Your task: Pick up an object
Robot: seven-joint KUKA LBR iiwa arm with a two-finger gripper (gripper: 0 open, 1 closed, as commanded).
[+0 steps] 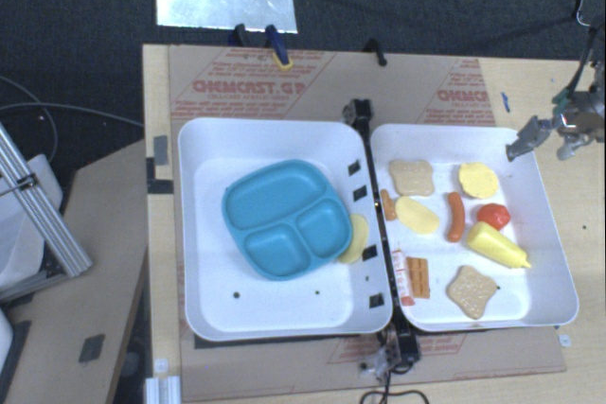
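Observation:
The right bin (540, 203) holds several toy foods: a pale bread slice (411, 176), a round yellow piece (478, 180), a yellow lump (418, 215), an orange sausage (456, 216), a red piece (493, 216), a yellow bottle shape (498, 247), a brown toast (472, 290) and a striped bacon piece (414, 277). My gripper (546, 145) hangs over the bin's far right corner, above and to the right of the round yellow piece. Its fingers stand apart with nothing between them.
The left bin (208, 298) holds a blue compartment plate (287, 218) with a yellow piece (356, 237) tucked at its right edge. A black divider with clips (371, 203) runs between the bins. A small orange piece (387, 203) lies by the divider.

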